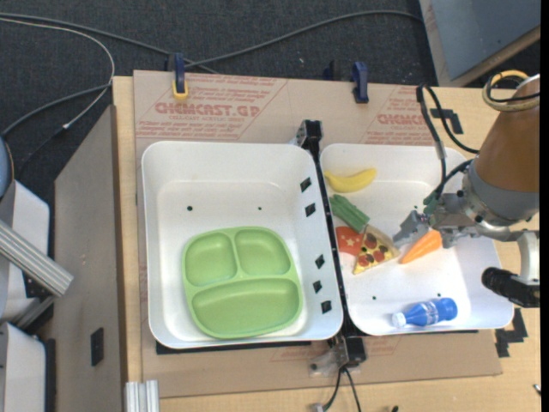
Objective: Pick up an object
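Lying in the right bin (pixel 480 316), mid-right of the frame, the carrot (pixel 421 247) is being pointed up-right, touching the pincer (pixel 418 225) just above it. Whether the pincer is holding anything cannot be told.

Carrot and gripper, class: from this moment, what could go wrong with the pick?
1. The gripper sits at the end of the carrot, not its middle; an end grasp may slip or tip it.
2. The pizza slice lies close to the carrot's left, so a push could shove one into the other.
3. The arm's cables hang over the bin and might snag.
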{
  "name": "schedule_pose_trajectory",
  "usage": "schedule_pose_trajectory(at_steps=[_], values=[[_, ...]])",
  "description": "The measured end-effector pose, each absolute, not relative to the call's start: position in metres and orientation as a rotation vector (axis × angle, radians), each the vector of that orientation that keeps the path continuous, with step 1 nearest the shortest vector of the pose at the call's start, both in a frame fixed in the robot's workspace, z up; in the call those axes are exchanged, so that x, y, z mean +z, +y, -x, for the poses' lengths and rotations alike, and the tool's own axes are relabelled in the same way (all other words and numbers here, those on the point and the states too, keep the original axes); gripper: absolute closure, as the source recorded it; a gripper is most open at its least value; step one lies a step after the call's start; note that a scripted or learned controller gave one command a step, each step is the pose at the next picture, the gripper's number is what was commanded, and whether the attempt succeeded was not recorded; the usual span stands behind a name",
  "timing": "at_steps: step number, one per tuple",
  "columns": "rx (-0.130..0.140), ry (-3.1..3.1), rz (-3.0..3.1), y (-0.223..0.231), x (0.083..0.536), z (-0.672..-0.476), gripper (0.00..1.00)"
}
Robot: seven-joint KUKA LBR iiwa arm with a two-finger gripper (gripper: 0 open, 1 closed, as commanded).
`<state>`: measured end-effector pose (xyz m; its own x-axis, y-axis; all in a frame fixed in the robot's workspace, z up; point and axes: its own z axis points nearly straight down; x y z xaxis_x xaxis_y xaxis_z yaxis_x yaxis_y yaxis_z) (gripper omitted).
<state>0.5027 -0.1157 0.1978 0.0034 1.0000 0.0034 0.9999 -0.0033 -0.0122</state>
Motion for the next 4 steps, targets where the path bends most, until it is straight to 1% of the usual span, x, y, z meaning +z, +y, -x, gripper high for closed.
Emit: schedule_pose_trajectory(at_steps=[1, 2, 3, 4], values=[[0.001, -2.219, 2.219, -0.115, 0.202, -0.505, 0.00], [0.006, -2.214, 2.218, -0.123, 0.152, -0.498, 0.00], [0.004, -2.216, 2.217, -0.119, 0.109, -0.498, 0.00], [0.003, -2.217, 2.218, -0.119, 0.083, -0.497, 0.00]])
